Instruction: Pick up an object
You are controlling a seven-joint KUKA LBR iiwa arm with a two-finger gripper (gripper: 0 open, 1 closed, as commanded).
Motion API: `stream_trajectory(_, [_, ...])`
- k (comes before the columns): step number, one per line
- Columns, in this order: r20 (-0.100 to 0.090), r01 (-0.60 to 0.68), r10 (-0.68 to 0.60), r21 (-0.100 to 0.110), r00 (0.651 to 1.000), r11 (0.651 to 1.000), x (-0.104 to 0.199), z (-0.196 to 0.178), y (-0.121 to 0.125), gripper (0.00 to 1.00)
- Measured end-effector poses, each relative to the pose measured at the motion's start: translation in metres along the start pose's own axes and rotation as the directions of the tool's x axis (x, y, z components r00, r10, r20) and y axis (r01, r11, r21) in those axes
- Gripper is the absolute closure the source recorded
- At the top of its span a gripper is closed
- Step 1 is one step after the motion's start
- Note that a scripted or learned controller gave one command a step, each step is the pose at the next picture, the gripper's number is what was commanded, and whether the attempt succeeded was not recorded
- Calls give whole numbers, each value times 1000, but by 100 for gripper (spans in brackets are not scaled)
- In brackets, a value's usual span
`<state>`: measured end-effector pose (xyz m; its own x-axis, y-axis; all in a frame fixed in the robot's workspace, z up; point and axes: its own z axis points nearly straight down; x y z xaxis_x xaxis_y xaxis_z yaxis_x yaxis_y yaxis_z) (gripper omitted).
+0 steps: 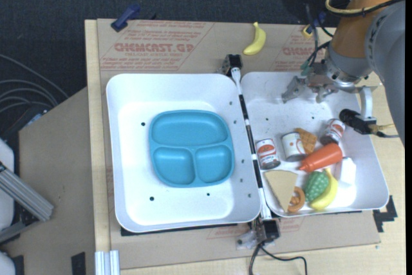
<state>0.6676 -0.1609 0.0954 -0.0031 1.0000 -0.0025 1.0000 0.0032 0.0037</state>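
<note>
Dark carpet surrounds a cardboard-covered worktop (187, 42) carrying two white bins. Left of centre, the left bin (129, 196) holds a blue divided plate (190, 146). Toy food crowds the lower right corner of the right bin (270, 90): an orange carrot (322, 156), small cans (267, 154) and a green piece (316, 185), probably piled there for picking. At the frame's upper right, the pincer (309, 88) hangs above bare bin floor, fingers spread, pinching nothing, well apart from the pile. A yellow banana (255, 40) lies outside on the cardboard.
</note>
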Motion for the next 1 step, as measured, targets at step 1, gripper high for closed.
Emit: stream_trajectory(1, [-4, -2, 2, 7, 1000, 1000, 41, 11, -1, 0])
